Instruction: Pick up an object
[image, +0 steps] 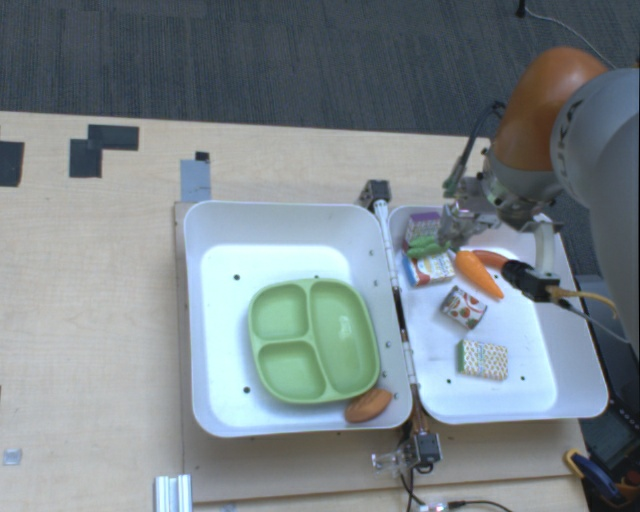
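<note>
I could not tell the gripper's (455, 222) state; it hung at the right bin's (575, 395) twelve-o'clock edge, beside the carrot (478, 274).

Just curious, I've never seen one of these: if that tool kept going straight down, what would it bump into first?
Probably the green and purple packets at the right bin's far left corner, right under the tool; depth is hard to judge.

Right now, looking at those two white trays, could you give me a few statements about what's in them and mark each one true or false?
1. The green divided plate lies in the left bin. True.
2. The carrot lies in the left bin. False: it is in the right bin.
3. The gripper hangs over the right bin's far end. True.
4. The brown bread roll sits inside a plate compartment. False: it lies beside the plate, on the bin floor.
</note>
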